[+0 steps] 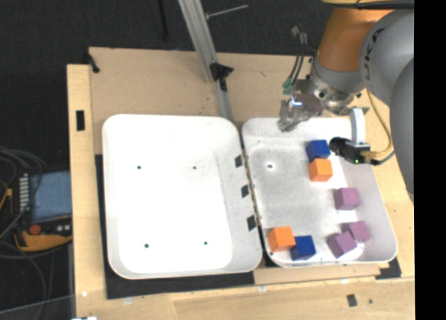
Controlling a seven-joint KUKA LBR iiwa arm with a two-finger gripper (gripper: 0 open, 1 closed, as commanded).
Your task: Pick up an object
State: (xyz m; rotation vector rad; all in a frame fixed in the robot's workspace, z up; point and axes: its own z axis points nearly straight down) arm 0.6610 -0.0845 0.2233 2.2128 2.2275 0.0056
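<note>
The gripper (pixel 289 120) is seen over the far edge of the right bin (pixel 279 193); whether it is open cannot be told, and nothing is seen held. The approach step is judged in hand. A descent onto the nearby blue block (pixel 318 149) or orange block (pixel 320 169) is called for.

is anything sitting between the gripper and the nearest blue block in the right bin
Nothing visible does. The gripper sits over the right bin's upper left rim, and the blue block lies just right of and below it, with only bare white floor between. The orange block sits beyond the blue one.
</note>
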